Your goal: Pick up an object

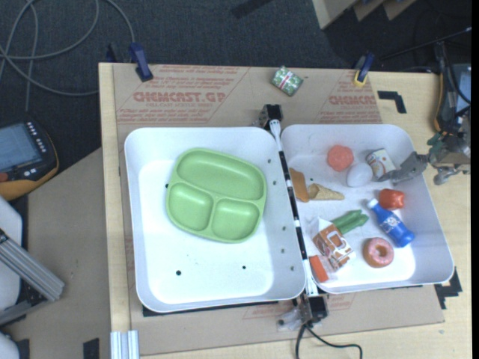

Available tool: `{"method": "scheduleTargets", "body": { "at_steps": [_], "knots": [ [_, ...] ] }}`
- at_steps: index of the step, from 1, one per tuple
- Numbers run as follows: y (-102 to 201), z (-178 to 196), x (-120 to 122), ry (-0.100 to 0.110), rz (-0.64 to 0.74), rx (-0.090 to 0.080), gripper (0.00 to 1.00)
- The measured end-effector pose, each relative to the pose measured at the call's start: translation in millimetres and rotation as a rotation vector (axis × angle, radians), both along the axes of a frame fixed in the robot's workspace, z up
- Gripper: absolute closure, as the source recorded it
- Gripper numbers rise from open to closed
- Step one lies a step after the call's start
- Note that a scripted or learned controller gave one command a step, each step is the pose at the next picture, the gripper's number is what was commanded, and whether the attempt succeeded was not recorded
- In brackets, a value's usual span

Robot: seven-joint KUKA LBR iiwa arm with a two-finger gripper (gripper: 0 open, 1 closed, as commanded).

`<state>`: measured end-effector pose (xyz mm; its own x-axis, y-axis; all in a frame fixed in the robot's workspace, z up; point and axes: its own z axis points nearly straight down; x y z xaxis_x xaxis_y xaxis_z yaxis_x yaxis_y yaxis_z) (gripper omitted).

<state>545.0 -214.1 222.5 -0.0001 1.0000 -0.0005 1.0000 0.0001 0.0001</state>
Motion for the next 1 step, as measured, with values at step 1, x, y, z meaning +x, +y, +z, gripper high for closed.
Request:
{"method": "scheduleTargets", "body": {
  "at_steps": [1],
  "knots": [
    [-5.4, -127.7, 21.2, 0.0, 0.004, 0.006, 0.0]
  ]
}}
